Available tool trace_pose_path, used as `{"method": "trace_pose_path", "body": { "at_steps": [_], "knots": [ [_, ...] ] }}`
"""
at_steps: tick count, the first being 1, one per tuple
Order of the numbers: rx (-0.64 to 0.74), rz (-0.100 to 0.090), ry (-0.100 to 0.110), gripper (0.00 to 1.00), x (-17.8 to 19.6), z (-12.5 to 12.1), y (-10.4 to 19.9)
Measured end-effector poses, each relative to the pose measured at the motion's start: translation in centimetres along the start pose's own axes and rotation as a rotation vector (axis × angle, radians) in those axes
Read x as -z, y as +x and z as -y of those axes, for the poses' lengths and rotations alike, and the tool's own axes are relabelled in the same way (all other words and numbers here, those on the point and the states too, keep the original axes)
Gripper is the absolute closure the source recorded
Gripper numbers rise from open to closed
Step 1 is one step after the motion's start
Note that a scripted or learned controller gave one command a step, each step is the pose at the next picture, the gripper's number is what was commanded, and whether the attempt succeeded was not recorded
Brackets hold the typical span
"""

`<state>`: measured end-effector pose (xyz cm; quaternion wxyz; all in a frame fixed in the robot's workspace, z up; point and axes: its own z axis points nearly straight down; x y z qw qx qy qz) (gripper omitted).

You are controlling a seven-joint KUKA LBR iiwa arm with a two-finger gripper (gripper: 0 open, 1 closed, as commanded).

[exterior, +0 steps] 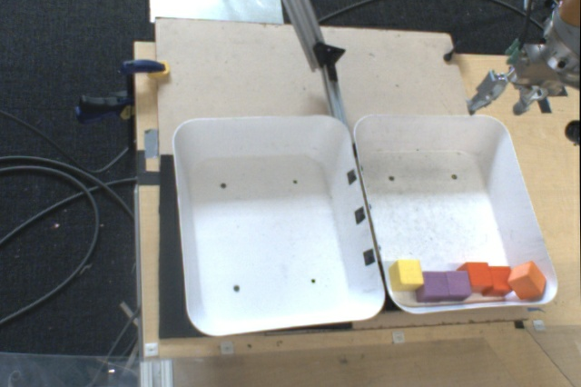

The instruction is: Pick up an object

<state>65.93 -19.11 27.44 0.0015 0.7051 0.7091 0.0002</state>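
Arm: cut off at frame's right edge.
Tool [507, 100]: fingers apart, holding nothing, above right bin's [522, 185] far rim.

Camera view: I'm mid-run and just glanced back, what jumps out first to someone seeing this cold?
The row of coloured blocks along the near wall of the right bin: a yellow block, a purple block, a red-orange block and an orange block. Next, the gripper, above the bin's far right corner, fingers spread, holding nothing, far from the blocks. The left bin sits alongside.
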Motion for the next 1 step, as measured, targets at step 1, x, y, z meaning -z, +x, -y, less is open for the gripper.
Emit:
{"method": "trace_pose_path", "body": {
  "at_steps": [1],
  "knots": [
    [-0.005, -0.004, 0.009, 0.0, -12.89, 5.6, 1.15]
  ]
}}
